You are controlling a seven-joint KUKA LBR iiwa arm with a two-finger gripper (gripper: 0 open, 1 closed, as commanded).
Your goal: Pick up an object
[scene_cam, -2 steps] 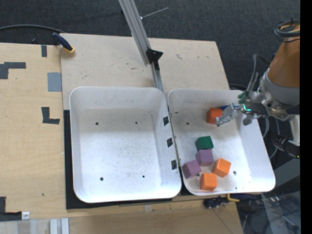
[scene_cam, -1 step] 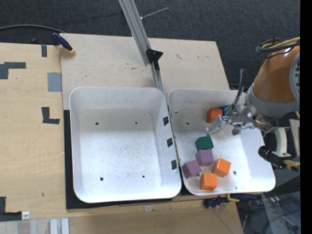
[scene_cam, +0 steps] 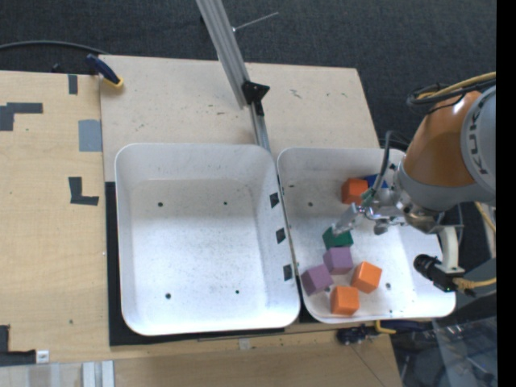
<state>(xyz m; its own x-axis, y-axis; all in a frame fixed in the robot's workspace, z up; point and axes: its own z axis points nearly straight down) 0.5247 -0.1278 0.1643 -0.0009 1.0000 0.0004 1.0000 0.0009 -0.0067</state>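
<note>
my gripper [scene_cam: 360, 214] is down inside the right bin [scene_cam: 419, 301], hanging just above the green block [scene_cam: 338, 237]. can't tell if the fingers are apart or together, the metal there is too small and cluttered to read. nothing visibly held.

key relation: green block sits just below-left of the gripper in the camera view, close to touching. it's roughly cube-shaped, so no long axis worth aligning to. judgement: it's the nearest candidate, a short drop toward it should do.

landmark = green block. counts in right bin:
- 1 green block
- 2 purple blocks: one [scene_cam: 339, 259] just under the green, one [scene_cam: 317, 278] further down-left
- 3 orange blocks: one [scene_cam: 354, 190] above the green, beside the gripper; two below, [scene_cam: 367, 276] and [scene_cam: 345, 299]
- something blue [scene_cam: 372, 182] behind the upper orange, mostly hidden

risk, my guess: purple block touching green may get nudged.

left bin [scene_cam: 129, 216] is on the far side of the green.
</note>
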